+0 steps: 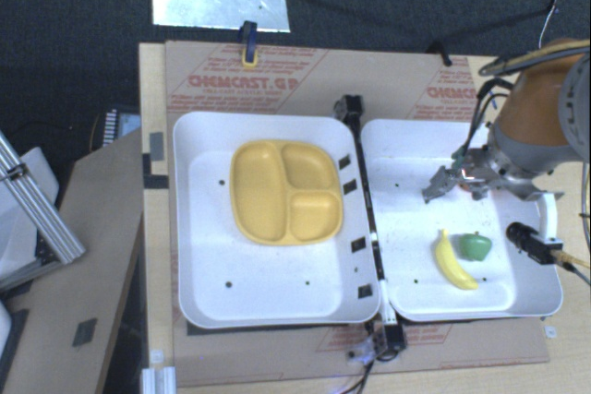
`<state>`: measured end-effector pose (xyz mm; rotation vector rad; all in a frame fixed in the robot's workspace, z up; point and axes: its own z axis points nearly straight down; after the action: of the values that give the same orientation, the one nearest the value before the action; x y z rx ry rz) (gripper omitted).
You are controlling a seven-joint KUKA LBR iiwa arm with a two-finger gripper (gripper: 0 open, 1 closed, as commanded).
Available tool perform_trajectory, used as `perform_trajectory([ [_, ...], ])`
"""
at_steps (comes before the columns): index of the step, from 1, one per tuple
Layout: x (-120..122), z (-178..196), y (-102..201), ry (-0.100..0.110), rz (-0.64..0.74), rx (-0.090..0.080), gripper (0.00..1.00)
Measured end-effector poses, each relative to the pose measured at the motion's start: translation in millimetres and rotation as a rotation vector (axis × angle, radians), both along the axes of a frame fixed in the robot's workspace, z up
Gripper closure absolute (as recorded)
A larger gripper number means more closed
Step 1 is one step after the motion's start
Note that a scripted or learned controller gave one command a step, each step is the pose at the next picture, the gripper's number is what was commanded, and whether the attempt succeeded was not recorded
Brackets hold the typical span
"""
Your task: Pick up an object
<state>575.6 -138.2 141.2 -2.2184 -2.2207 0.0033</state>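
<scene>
We see two shallow white bins side by side on the bench [305, 74]. The left bin [199, 198] holds a yellow divided plate [284, 191] with three compartments, lying flat near its middle. In the right bin [406, 291] a yellow banana [452, 263] lies toward the near side, and a green pepper-like toy [476, 245] sits just beside it on the right, touching or nearly touching it. The arm [545, 111] reaches in from the right, its pincer [443, 185] over the upper part of the right bin, apart from the banana and the green toy. We cannot tell how the pincer stands; nothing shows between its tips.
</scene>
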Motion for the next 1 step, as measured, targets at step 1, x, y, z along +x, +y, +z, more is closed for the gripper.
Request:
perform_trajectory([
  [1,-0.3,-52.4,0.5,-0.001,0.0,0.0,0.0],
])
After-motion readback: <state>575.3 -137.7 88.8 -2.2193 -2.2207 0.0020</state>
